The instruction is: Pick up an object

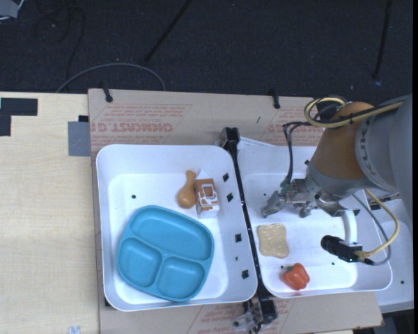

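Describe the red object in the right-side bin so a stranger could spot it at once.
Find the white bin on the view's right, where the grey arm reaches in. Near its bottom edge, just below the flat beige slice, lies a small red lump. It is the only red thing in that bin, rounded where the slice is flat and pale.

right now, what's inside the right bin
A flat beige piece and a red-orange item lie apart on the floor of the right bin. The arm hangs over the bin's far right part, so anything beneath it is hidden.
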